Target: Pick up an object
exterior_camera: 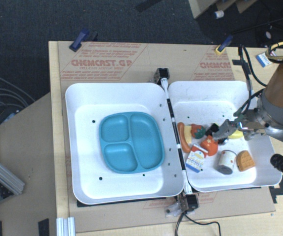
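Note:
The right bin [207, 95] holds several small toy foods. An orange sausage [183, 137] lies along its left wall, with a red and green piece [197, 130] beside it. A red tomato-like piece [209, 146] sits in the middle, and a small white carton [196, 159] lies in front of it. A grey can [225, 162] and a brown bread piece [245, 160] rest at the front right. My gripper [219, 132] reaches in from the right and hangs just over the red piece. A yellow piece [236, 133] is partly hidden behind it.
The left bin [82, 132] carries a blue divided plate [131, 141]. A black clamp [162, 74] joins the bins at the back, and another clamp [188, 201] at the front. Cables [247, 75] trail over the bench at the right.

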You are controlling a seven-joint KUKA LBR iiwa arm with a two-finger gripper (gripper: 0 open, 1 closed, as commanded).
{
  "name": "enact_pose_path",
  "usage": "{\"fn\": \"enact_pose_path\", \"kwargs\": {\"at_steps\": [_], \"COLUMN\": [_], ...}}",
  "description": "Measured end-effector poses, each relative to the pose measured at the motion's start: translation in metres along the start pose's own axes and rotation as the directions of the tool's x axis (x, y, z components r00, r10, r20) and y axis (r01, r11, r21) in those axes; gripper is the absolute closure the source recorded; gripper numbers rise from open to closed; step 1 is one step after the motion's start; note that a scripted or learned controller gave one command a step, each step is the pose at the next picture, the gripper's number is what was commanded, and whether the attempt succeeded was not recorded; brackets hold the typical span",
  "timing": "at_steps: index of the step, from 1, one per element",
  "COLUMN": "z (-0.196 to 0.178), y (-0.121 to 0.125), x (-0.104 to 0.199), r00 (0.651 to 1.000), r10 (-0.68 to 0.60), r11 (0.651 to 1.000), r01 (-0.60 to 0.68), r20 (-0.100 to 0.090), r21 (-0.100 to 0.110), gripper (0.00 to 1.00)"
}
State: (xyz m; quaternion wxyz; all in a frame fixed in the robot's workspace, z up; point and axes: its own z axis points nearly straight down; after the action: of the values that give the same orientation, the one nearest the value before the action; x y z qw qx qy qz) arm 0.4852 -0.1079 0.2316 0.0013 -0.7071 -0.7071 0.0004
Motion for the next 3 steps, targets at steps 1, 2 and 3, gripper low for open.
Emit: {"fn": "enact_pose_path", "kwargs": {"at_steps": [1, 2, 3], "z": [0.1458, 0.1365, 0.1367], "y": [0.0961, 0.0959, 0.0958], "x": [-0.0098, -0.0093, -0.0092], "r00": [1.0, 1.0, 1.0], "r10": [0.001, 0.002, 0.001], "r11": [1.0, 1.0, 1.0], "r01": [-0.001, -0.002, -0.001], "r20": [0.003, 0.002, 0.002], "r21": [-0.006, -0.005, -0.005], "gripper": [0.0, 1.0, 0.0]}}
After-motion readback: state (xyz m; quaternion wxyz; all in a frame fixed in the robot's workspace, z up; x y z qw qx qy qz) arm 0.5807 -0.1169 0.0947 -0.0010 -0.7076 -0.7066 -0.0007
